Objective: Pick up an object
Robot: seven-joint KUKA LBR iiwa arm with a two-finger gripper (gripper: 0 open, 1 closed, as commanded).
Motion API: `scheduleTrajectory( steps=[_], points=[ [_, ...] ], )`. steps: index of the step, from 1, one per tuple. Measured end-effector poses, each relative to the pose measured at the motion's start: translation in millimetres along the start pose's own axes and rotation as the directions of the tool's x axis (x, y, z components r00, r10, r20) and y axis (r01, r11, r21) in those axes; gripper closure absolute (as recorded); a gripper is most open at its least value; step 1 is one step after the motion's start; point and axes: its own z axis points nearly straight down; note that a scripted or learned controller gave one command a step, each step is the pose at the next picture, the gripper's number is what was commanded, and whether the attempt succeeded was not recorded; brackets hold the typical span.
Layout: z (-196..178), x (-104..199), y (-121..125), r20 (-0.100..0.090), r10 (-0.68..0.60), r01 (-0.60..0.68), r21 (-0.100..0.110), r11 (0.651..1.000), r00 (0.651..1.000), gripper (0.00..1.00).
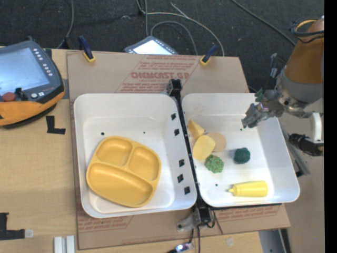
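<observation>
The end effector (249, 118) hangs over the right bin's (279, 141) far right part, its grip unreadable and nothing visibly held, with the dark green ball (241, 155) nearest, just toward the camera.

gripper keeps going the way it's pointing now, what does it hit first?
The gripper points down and toward the view's left, over the right bin. Going straight on, it would likely meet bare bin floor first, short of the pale yellow pieces. Depth is unclear, so this is tentative.
</observation>
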Motion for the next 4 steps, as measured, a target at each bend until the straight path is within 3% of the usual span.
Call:
scheduleTrajectory(
  steps=[1, 4],
  points=[
    [1.1, 53.4, -14.6, 0.0, 0.0, 0.0, 0.001, 1.0, 1.0, 1.0],
    [6.6, 206.0, -16.4, 0.001, 0.0, 0.0, 0.001, 1.0, 1.0, 1.0]
  ],
)
